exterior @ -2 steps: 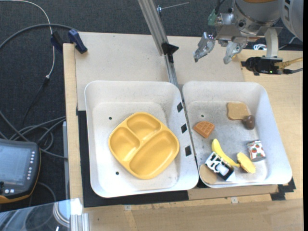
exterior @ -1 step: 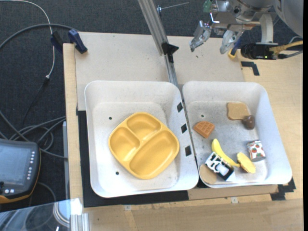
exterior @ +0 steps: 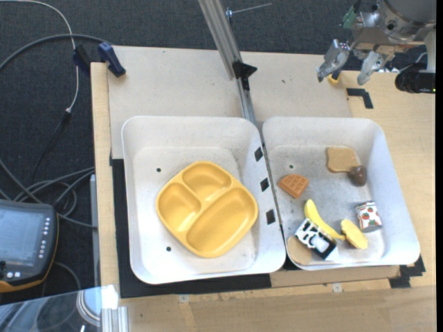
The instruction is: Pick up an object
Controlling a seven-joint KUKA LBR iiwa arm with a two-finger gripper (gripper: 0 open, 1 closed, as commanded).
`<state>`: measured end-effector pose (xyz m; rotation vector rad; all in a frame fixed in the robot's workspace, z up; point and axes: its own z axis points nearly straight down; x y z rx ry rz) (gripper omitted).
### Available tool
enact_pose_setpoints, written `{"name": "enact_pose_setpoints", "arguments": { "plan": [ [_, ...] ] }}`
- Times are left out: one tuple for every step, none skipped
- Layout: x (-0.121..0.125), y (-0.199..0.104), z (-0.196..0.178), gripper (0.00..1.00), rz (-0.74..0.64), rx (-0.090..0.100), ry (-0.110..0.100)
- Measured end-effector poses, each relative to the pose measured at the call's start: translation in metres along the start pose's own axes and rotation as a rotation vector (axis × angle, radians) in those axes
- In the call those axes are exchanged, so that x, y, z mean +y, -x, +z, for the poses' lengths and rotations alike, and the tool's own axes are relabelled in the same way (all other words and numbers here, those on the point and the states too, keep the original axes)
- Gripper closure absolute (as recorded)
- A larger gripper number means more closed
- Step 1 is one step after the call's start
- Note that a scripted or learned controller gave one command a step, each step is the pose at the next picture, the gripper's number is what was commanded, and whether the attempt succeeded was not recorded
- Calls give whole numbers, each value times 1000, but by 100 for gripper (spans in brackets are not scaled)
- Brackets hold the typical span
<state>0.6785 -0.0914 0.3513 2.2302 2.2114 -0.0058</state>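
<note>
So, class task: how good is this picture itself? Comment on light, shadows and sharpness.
Camera view: light is even and soft, with faint shadows under the yellow plate and the banana; no strong glare on the white bins; the gripper near the top edge looks slightly soft.

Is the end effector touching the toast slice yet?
Apart. The camera view shows the end effector open above the bench beyond the right bin's far rim, while the toast slice lies inside the bin.
</note>
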Motion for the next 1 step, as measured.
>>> {"name": "enact_pose_setpoints", "arguments": {
  "plan": [
    [1, 67, -9, 0, -2, -2, 6]
  ]
}}
